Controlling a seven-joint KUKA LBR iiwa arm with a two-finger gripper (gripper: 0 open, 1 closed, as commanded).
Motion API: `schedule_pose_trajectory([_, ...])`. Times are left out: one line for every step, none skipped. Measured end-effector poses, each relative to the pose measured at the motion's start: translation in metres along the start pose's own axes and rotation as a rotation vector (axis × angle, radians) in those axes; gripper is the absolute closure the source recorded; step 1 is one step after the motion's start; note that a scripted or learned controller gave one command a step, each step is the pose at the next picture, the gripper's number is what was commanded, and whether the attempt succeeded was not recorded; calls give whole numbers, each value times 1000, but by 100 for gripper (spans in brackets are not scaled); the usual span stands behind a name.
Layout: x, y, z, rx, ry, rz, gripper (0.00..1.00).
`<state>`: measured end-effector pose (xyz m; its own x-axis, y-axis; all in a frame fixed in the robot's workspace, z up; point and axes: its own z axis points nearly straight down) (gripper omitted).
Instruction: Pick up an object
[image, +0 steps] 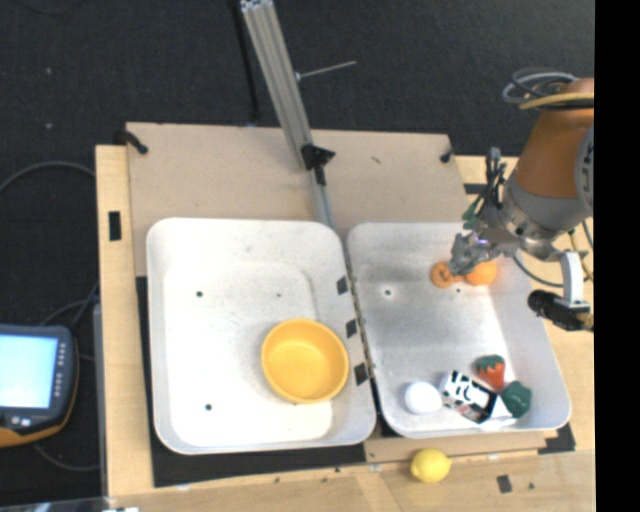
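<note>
Orange pieces sit under the gripper (467, 262) at the far side of the right bin (520, 320).
Camera view: the grey arm (545, 190) reaches in from the right and its gripper is low over two small orange things (482, 273), one showing on each side of it; whether its fingers are spread or closed around either cannot be told. At the near end of that bin lie a white ball (421, 397), a black-and-white item (468, 394), and a red and green toy (503, 385). A yellow bowl (304, 360) stands in the left bin (200, 260). A lemon (430, 465) rests on the bench, just outside the right bin's near rim.
</note>
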<state>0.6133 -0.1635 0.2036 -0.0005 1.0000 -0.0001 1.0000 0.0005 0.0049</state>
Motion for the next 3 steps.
schedule_pose_trajectory([51, 10, -15, 1, 2, -7, 100])
schedule_pose_trajectory([106, 18, -28, 2, 2, -8, 100])
schedule_pose_trajectory([150, 19, -35, 2, 2, -7, 100])
